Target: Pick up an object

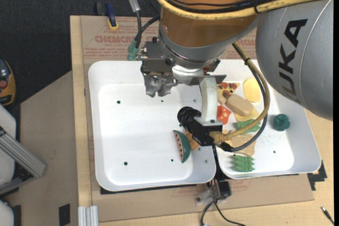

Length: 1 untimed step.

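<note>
While the hand (157,84) hovers at twelve o'clock of the watermelon slice (183,146), presumably lining up, I cannot tell its grip.

The grey arm (296,34), orange-banded above the wrist, reaches in from the right, its tool (157,84) pointing downward.

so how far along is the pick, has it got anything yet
Nothing looks picked yet. The watermelon slice lies on the floor of the left bin, and the other toys, such as the green ball, lie in the right bin. In hand: the arm hangs low over the bins' shared edge. Left: grasping and lifting an object.
</note>
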Each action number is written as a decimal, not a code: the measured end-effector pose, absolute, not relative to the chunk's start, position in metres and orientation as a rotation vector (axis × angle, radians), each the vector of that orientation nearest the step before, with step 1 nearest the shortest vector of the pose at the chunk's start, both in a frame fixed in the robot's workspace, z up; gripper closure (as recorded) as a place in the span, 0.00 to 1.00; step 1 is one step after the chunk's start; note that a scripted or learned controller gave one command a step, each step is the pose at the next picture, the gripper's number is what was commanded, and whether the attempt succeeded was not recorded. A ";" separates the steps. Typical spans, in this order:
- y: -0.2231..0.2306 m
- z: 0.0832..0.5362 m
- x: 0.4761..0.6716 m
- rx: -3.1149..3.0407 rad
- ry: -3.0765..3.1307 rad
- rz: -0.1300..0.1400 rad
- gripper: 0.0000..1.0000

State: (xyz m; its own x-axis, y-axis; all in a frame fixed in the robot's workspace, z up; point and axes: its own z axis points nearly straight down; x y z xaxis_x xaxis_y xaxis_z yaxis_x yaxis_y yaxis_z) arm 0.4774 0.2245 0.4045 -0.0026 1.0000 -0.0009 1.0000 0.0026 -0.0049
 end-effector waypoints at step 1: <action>0.224 0.446 0.479 -2.221 -2.224 -0.007 1.00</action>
State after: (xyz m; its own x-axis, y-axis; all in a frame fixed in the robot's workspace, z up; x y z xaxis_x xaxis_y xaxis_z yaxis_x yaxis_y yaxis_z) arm 0.4794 0.2243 0.4465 -0.0015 1.0000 0.0022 1.0000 0.0014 0.0043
